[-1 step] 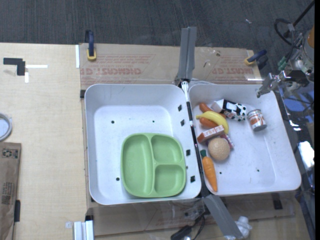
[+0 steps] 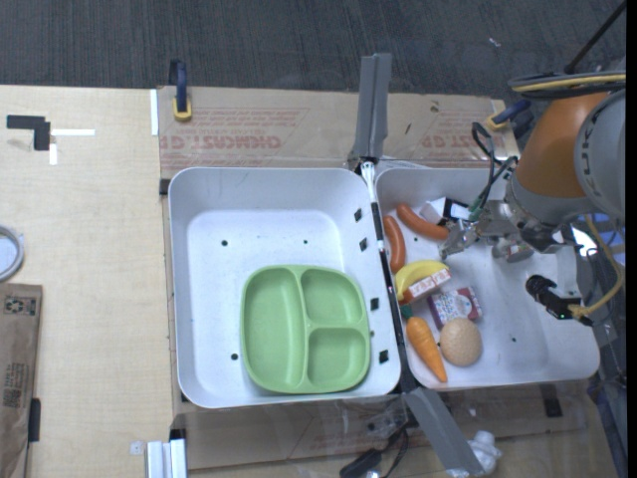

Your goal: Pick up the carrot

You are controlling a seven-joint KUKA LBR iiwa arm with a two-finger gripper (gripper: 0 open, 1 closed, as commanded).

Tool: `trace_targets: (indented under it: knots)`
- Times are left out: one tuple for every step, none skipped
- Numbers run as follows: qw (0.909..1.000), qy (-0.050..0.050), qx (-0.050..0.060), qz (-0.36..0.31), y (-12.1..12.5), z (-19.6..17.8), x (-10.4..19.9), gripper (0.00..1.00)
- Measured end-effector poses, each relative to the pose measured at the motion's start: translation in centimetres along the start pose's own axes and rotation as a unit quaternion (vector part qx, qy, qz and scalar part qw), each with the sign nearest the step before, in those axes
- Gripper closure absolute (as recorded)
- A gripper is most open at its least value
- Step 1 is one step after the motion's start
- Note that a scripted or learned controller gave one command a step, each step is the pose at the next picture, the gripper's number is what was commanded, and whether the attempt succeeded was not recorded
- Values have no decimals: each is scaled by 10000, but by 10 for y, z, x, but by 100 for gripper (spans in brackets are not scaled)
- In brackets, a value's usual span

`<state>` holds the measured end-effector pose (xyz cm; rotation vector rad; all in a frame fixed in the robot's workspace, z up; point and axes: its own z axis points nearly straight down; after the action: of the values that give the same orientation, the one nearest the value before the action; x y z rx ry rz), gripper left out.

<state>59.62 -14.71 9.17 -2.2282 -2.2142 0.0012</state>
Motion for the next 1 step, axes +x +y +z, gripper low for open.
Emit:
trace_targets:
  knots:
    - [9740, -7, 10, 2266, 33, -1, 42, 0]
